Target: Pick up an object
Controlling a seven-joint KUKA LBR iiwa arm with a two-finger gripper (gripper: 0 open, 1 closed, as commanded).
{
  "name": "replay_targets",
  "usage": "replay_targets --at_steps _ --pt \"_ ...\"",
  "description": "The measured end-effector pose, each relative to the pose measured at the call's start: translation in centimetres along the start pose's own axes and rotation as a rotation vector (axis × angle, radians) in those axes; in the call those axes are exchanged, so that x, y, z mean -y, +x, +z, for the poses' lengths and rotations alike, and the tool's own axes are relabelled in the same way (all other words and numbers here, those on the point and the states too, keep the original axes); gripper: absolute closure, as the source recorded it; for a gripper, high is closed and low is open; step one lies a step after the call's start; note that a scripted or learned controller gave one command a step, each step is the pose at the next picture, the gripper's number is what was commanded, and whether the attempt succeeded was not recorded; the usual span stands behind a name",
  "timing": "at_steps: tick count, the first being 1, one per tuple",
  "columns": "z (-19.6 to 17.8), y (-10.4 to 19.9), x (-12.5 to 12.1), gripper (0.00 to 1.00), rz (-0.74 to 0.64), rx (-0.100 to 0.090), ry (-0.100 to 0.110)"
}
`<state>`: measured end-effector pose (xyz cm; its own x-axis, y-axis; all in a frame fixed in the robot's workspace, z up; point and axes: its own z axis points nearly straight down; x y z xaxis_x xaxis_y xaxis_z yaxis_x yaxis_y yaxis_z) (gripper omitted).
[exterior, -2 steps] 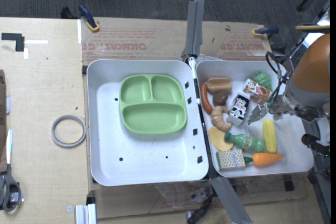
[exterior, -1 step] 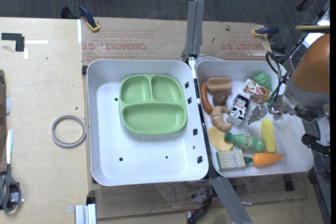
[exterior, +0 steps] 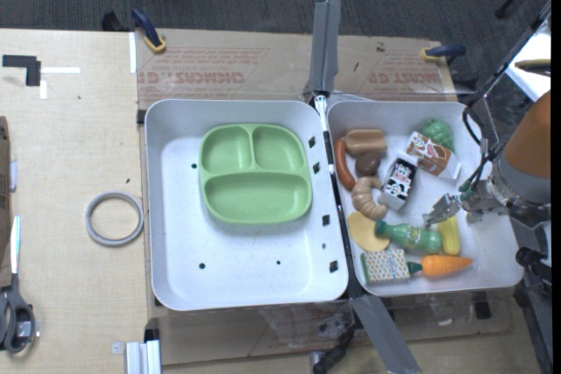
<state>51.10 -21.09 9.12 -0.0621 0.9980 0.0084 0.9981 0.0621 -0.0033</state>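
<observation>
Scanning left to right, we see a tape ring (exterior: 115, 217) on the bench, then the left bin (exterior: 166, 215) with a green divided plate (exterior: 255, 172). Right bin (exterior: 500, 271) holds the toy food: hot dog (exterior: 344, 164), bread roll (exterior: 365, 140), milk carton (exterior: 400, 181), croissant (exterior: 369, 198), green bottle (exterior: 408, 235), carrot (exterior: 445, 265), corn (exterior: 449, 233). Gripper (exterior: 444, 209) sits low over the bin's right part, just above the bottle and corn. We can't tell how its fingers stand, and we see nothing between them.

Grey arm with orange band low at the right, tool (exterior: 444, 208) angled leftward and down.
</observation>
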Motion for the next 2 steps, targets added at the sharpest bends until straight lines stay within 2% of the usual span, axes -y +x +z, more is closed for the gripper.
replay_targets --at_steps 1,2 --pt "-0.9 -0.2 0.0 1.0 0.003 0.004 -0.001" --pt "-11.4 0.0 -8.9 1.0 0.019 0.01 -0.003"
